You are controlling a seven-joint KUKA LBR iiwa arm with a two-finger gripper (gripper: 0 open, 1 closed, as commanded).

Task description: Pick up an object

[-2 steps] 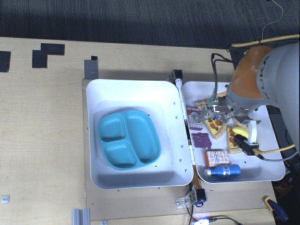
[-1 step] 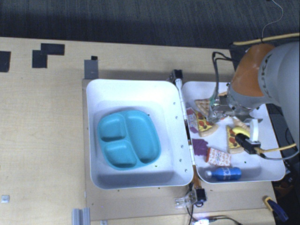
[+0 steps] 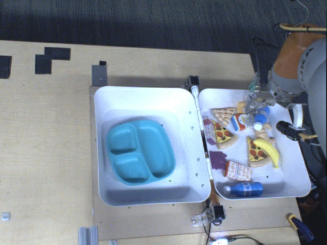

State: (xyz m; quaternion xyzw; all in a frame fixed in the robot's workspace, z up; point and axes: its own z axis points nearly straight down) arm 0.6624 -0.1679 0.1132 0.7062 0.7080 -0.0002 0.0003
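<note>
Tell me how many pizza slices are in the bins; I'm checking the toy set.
3, all in the right bin: one at the back, one left of middle, one under the banana. The gripper may hide more.

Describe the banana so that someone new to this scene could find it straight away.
Look in the right-hand white bin, the one crowded with toy food, toward its right side. The banana lies across a pizza slice; it is the only plain yellow, curved thing there.
</note>
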